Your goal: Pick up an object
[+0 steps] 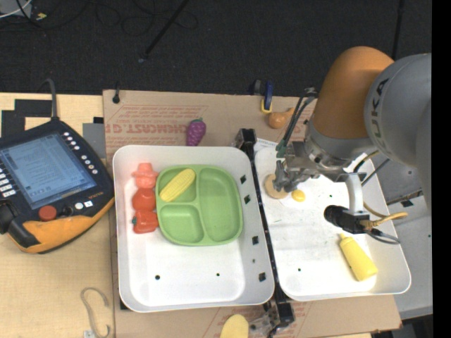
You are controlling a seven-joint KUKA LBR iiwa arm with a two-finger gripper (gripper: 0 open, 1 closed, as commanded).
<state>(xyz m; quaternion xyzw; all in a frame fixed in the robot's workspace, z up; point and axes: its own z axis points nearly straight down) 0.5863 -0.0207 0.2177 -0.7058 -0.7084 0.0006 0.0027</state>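
Gripper (280,182) fingers point down right over the flat tan round disc (275,187) at the upper left of the right-hand white bin (394,277) — nothing visibly between them, their gap too blurred to judge — with a small yellow ball (299,196) just right.

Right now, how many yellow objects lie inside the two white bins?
3: a corn cob in the green tray, a small yellow piece near the gripper, a yellow block lower right; the arm may hide others.
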